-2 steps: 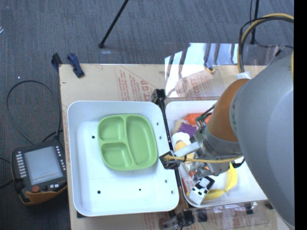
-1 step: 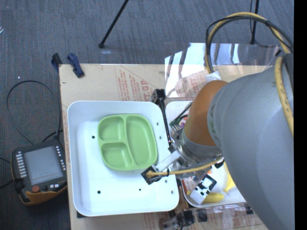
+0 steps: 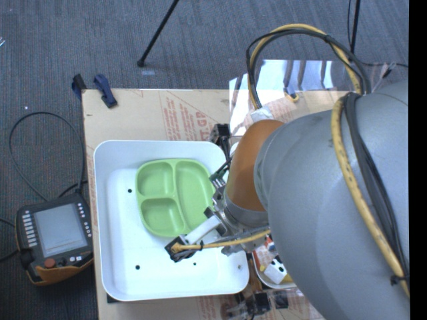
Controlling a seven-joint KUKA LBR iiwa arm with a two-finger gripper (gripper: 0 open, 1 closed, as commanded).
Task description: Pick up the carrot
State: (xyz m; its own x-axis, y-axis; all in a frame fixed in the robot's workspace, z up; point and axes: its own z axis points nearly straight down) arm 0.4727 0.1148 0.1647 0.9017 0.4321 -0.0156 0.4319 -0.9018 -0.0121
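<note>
You cannot tell where the carrot lies: the arm (image 3: pixel 333 199) covers nearly all of the right bin (image 3: pixel 261 283), and the only thing you see in it is a small white and orange-red thing (image 3: pixel 272 267) at its near edge, too small to name. The gripper (image 3: pixel 227 220) hangs below the orange band (image 3: pixel 247 169), over the right rim of the left bin (image 3: pixel 117 272), and you cannot tell whether it is released or clenched, since the wrist hides it from above. Just left of it a green plate (image 3: pixel 173 195) with three compartments lies flat in the left bin, toward the far right corner; you see nothing in the compartments. The rest of that bin's floor is bare white with a few dark dots. Both bins sit on a brown bench (image 3: pixel 153 112), with a blue clamp (image 3: pixel 103 91) at its far left corner. On the carpet to the left lies a pendant (image 3: pixel 57 235) with a grey screen, and a tripod leg (image 3: pixel 163 25) stands farther off
</note>
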